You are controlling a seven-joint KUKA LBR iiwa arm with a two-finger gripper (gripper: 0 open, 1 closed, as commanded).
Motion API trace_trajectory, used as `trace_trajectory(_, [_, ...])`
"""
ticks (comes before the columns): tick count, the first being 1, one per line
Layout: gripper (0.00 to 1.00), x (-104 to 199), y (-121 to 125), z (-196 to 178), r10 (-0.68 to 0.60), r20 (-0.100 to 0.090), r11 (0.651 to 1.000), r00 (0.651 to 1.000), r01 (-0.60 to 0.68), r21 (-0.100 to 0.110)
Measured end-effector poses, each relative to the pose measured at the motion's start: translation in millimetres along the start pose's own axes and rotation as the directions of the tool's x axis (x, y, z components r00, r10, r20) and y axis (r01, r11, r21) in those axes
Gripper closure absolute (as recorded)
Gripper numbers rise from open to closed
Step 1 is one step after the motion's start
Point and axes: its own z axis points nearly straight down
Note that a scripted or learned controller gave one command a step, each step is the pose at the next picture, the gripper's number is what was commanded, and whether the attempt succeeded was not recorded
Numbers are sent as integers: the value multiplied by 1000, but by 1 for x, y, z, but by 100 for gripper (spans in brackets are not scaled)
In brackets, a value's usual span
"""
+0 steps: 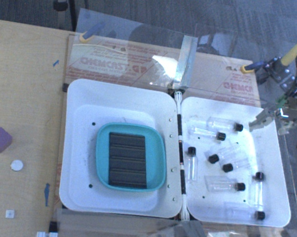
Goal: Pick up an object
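Grey carpet borders a pale wooden surface (17, 80) carrying two shallow white bins side by side, seen from above at a slant. Left bin (85, 101) holds a teal tray (102, 152) with a dark ribbed block (128, 160) lying inside it. Right bin (277, 177) holds a scatter of clear vials with black caps: one near the back wall (224, 124), a second just in front of it (206, 133), one upright-looking along the left wall (191, 162), a pair close together near the middle (225, 159), one lying across the front half (224, 184), one along the right side (258, 188) and one at the front right corner (245, 213). At the right bin's back right corner, the gripper (260, 121) hangs over the rim with a grey finger angled down toward the bin; whether the fingers are spread or pressed together cannot be told from this angle, and nothing is seen between them. Nearest vial to it is the one by the back wall, apart from the gripper. Clear plastic sheeting with red lettering (123, 65) lies behind both bins. On the bare wood at left sit a purple cube (0, 139) and, just in front of it, a small white disc (17, 166).
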Motion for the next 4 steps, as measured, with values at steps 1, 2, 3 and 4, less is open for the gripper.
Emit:
trace_trajectory(1, [0,5,13,127,-78,2,997,997,78,-3])
trace_trajectory(2, [0,40,-19,136,-82,1,997,997,82,-5])
trace_trajectory(3, [0,14,-63,136,-91,2,996,996,91,-4])
trace_trajectory(4, [0,4,31,126,-118,3,993,993,118,-3])
